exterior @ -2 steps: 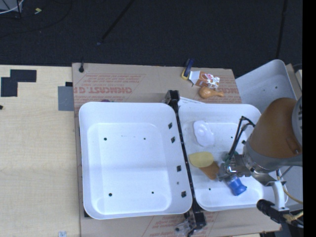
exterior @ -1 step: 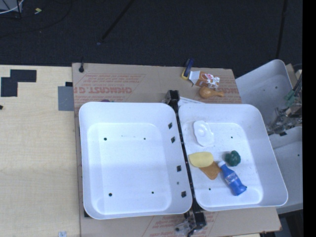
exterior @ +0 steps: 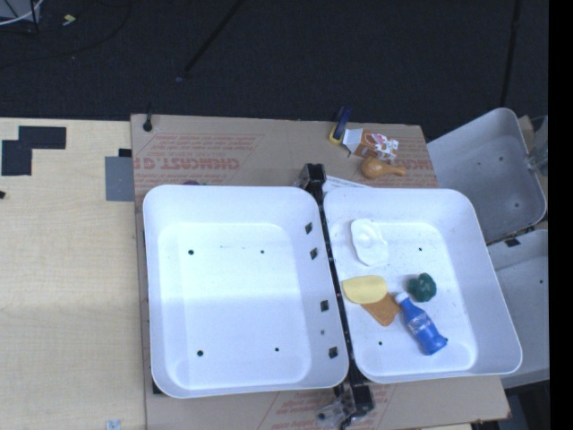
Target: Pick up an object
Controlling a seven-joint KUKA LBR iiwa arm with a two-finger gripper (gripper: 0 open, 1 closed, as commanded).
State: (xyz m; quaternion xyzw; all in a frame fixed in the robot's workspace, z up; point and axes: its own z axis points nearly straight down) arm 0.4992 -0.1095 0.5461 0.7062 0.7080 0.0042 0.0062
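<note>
The right bin (exterior: 483,267) holds several small objects. A white flat piece (exterior: 368,241) lies near its back left. A yellow rounded piece (exterior: 364,288) rests partly over an orange-brown piece (exterior: 384,311). A dark green round object (exterior: 423,286) sits just behind a blue bottle (exterior: 421,326), which lies on its side pointing toward the front right.
The left bin (exterior: 157,267) stands beside the right one, joined by a black clamp strip (exterior: 327,276). Behind the bins, on the brown cardboard (exterior: 233,155), lie an orange toy (exterior: 380,167), a small packet (exterior: 374,141) and a blue-yellow item (exterior: 339,126). A grey metal plate (exterior: 488,168) stands at the right.
</note>
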